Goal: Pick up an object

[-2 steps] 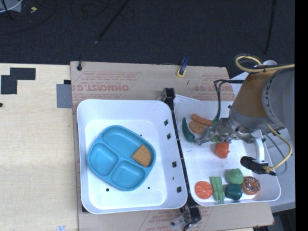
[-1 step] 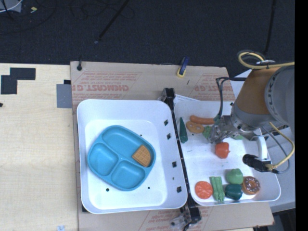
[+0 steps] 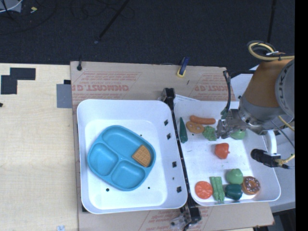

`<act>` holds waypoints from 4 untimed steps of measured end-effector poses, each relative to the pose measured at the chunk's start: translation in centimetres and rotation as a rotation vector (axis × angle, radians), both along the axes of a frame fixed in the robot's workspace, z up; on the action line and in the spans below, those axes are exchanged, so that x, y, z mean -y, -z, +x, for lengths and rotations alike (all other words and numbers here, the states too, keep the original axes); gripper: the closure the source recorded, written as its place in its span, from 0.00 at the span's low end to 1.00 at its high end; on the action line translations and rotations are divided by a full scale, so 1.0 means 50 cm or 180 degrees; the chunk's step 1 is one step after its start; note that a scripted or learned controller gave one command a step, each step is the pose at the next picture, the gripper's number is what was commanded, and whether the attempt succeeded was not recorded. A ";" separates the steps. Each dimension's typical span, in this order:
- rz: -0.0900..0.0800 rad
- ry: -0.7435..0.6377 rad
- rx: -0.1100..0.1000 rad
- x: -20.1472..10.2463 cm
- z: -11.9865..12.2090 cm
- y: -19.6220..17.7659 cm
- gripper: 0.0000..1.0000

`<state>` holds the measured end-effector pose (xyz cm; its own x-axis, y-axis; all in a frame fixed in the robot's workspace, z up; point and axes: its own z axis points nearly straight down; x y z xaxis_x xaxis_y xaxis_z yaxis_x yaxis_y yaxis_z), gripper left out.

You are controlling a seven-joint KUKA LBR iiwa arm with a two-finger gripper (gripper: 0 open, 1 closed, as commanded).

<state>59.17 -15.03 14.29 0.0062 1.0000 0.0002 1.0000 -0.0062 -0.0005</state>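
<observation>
My jaws [image 3: 225, 127] hang low over the upper part of the right bin [image 3: 274, 189], just beside a small green broccoli piece [image 3: 210, 134]; I cannot tell how they are set or whether they grip anything. A red pepper [image 3: 222, 150] lies just below, apart. In the left bin [image 3: 122, 107] a waffle [image 3: 142, 155] rests on the blue tray [image 3: 108, 158].

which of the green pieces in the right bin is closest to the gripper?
The broccoli-like green piece, right beside the gripper in the bin's upper half. The dark green one lies by the divider; the other green pieces cluster at the bin's near end.
</observation>
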 end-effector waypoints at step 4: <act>0.0003 -0.0030 -0.0002 -0.207 0.024 -0.177 1.00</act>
